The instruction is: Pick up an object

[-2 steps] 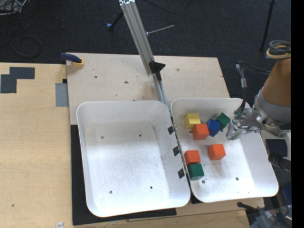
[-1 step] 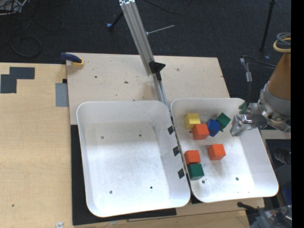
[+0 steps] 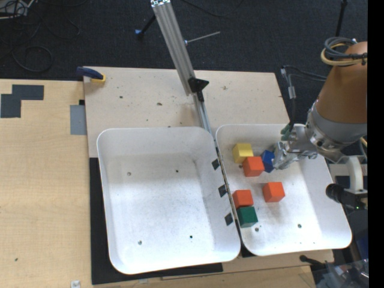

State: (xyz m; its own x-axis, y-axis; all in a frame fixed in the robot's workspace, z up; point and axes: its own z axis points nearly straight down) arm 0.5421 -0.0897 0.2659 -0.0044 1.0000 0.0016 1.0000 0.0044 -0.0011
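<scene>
Two shallow white plastic bins are sitting side by side on the bench. In the right bin (image 3: 312, 233), a yellow cube (image 3: 242, 152) is lying toward the back. Just in front of it an orange-red cube (image 3: 252, 166) is touching a small blue block (image 3: 267, 160) on its right. Nearer the front, a second orange cube (image 3: 243, 198) is sitting right behind a green cube (image 3: 247, 215), both by the left wall. A third orange cube (image 3: 273, 191) is lying to their right. The left bin (image 3: 120, 161) is sitting beside it.
</scene>
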